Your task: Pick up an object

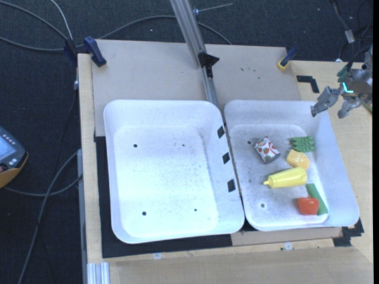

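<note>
Yellow bottle (pixel 287 178) lies on its side in the right bin (pixel 337 158), long axis nearly left-right, cap end pointing left and slightly down. Around it sit a crumpled red-and-white packet (pixel 266 149), a yellow piece with green leaves (pixel 299 152), and a red and green piece (pixel 310 203). Gripper (pixel 333 106) hangs over the bin's upper right rim, fingers spread apart with nothing between them. Left bin (pixel 118 123) adjoins

Two white bins (pixel 163 114) — five small items in the right one, two yellow (pixel 288 178), two clamps (pixel 95 51)
</note>
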Robot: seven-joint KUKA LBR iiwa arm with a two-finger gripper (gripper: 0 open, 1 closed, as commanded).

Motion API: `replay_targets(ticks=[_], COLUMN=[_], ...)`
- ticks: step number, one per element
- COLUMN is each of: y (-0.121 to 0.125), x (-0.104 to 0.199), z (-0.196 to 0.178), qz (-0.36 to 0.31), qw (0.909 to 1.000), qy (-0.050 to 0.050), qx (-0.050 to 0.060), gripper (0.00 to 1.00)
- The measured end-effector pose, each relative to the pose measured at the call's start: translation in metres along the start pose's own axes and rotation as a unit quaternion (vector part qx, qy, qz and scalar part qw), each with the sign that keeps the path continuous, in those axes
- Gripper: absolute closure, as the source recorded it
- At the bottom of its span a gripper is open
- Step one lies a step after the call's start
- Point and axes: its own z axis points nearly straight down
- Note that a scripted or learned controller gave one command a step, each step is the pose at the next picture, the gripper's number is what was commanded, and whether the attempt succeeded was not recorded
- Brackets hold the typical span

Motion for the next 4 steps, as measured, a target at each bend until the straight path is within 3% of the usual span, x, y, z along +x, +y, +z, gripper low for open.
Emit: replay_targets(ticks=[1, 4], y=[0.0, -0.017], x=[0.0, 0.003], z=[0.0, 0.153], qz=[0.0, 0.0], qw=[1.0, 1.0], qy=[0.0, 0.0], qx=[0.0, 0.002], gripper=[0.0, 0.0])
